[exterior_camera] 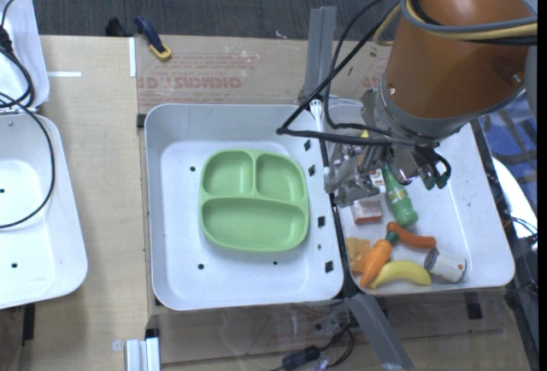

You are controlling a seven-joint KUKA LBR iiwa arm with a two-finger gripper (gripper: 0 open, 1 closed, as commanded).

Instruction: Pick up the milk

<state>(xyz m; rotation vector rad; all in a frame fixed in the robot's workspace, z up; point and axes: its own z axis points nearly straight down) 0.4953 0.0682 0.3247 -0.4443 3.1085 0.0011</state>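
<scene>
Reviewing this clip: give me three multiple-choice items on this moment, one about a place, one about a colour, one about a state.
1. Where is the divided plate?
A. left bin
B. right bin
C. on the cardboard

2. What colour is that plate?
A. blue
B. green
C. red

3. How does the banana lie?
A. standing upright
B. on the plate
C. flat on the right bin's floor

Answers: 1 A, it sits inside the left bin; 2 B, it is pale green; 3 C, it lies flat beside the carrot.
</scene>
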